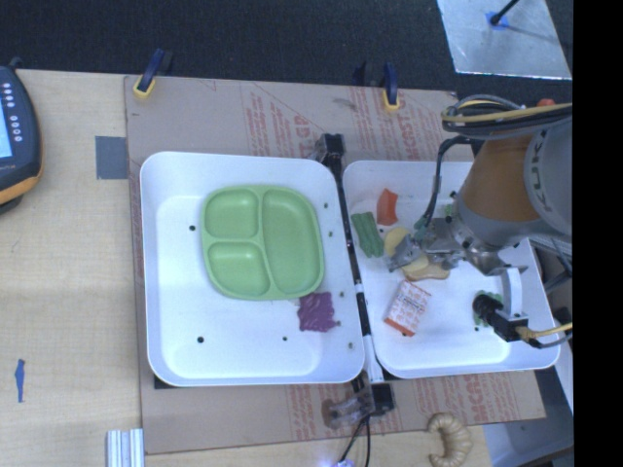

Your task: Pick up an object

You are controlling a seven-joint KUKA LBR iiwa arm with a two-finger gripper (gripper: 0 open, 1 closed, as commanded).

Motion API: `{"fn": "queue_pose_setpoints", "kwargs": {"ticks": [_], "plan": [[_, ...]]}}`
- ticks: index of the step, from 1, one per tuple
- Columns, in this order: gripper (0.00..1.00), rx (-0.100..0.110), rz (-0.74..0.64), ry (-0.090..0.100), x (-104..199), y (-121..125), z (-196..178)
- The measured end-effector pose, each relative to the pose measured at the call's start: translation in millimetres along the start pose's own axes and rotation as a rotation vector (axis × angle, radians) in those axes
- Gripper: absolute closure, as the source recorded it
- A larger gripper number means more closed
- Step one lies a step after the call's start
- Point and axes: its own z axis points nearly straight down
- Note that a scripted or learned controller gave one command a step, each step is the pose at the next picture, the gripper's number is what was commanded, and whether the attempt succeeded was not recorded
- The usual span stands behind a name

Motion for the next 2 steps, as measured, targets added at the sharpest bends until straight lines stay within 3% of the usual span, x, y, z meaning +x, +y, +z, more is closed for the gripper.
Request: {"fn": "queue_pose_setpoints", "kwargs": {"ticks": [1,2], "plan": [[1.0,-0.002,0.0,-0.001,-2,3,-14],[1.0,-0.012,-0.005,0.004,59,45,-107]]}}
